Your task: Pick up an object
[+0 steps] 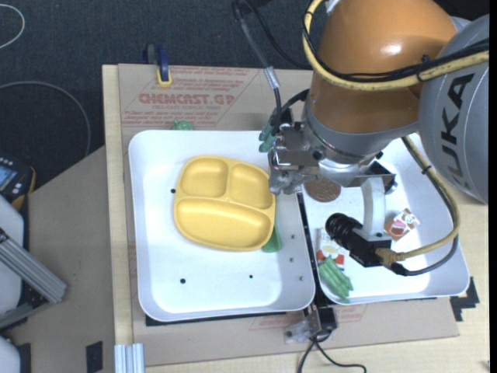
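arm (380,45) above white bins (155,270) on cardboard (202,92), dark carpet (62,45)

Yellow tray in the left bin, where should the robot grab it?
Probably the yellow tray's raised rim on the view's left, coming from above. It lies flat and wide, so only the rim fits the gripper; that side has room.

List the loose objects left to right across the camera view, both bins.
In order: yellow divided plate → green piece at its lower right edge → green pod → red-and-white packet. The brown disc is left out, as its place is unclear.
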`<state>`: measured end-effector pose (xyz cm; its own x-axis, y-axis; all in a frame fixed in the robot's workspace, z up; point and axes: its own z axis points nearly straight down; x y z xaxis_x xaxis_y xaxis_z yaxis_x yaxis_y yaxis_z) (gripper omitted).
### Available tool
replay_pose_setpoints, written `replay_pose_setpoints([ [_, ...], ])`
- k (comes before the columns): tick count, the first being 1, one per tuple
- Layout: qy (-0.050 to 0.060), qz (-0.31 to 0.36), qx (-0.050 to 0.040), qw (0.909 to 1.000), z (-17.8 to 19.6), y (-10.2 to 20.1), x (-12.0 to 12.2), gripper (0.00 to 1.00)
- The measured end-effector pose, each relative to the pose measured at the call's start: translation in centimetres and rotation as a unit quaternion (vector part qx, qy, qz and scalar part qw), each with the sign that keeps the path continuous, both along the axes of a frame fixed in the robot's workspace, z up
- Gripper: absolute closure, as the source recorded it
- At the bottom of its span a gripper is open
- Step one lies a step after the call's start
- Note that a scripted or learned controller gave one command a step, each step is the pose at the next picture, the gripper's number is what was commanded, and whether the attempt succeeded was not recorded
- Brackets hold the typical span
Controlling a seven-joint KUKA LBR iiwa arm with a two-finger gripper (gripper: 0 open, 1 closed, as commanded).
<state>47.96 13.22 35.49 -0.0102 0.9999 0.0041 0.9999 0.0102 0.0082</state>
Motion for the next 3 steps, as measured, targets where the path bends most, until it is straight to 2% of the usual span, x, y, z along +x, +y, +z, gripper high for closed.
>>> replay_pose_setpoints([
  [1,0.011,-0.008,-0.0041,0.9999,-12.1,-3.6,-0.3,1.0],
  [2,-0.005,-0.002,0.0011,1.0,1.5,2.3,4.2,1.0],
  [3,0.009,0.0,-0.002,1.0,-4.3,9.3,0.1,1.0],
])
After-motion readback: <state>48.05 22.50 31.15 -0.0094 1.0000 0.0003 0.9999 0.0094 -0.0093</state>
